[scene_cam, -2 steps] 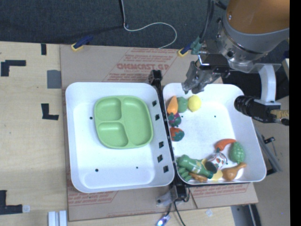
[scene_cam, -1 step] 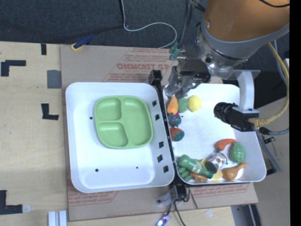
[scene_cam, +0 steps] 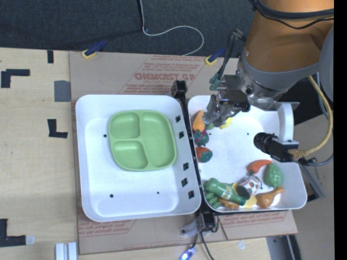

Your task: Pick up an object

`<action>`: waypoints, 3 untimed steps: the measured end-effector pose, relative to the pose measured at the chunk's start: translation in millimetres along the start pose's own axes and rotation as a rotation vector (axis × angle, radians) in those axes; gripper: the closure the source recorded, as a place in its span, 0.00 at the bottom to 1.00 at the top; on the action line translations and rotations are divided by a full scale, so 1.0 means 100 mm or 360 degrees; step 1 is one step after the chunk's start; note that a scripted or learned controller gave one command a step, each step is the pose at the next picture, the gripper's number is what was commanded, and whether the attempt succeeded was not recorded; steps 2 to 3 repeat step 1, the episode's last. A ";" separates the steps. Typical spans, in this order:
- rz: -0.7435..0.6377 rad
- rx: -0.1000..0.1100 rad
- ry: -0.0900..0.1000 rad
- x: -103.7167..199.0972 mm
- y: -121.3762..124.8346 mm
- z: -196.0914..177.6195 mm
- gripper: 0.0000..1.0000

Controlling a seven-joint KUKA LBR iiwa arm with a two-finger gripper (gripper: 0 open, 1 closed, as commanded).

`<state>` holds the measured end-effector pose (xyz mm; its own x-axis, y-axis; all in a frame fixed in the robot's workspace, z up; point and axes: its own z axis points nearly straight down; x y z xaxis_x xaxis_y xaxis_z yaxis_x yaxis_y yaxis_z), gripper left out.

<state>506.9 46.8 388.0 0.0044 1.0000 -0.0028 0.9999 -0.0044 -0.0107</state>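
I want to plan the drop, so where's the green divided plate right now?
The green divided plate lies in the left white bin, toward its upper middle, across the divider from the toys.

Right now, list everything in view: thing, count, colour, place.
Bins: two, white, side by side on the bench.
Plate: one, green, three compartments, in the left bin.
Toys by divider: a few, orange, green and red, along the right bin's left edge.
Toy pile: several, green, orange, red and white, in the right bin's near corner.
Cardboard: one sheet, brown, under the bins.
Cable: one, white, on the dark surface behind.
Arm: one, grey with orange band, over the right bin.
Gripper: one, above the right bin's far left corner.
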 end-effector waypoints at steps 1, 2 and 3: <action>-0.0013 -0.0013 0.0003 0.04 0.00 -0.16 1.00; -0.0013 -0.0013 0.0003 0.04 0.00 -0.16 1.00; -0.0013 -0.0013 0.0003 0.04 0.00 -0.16 1.00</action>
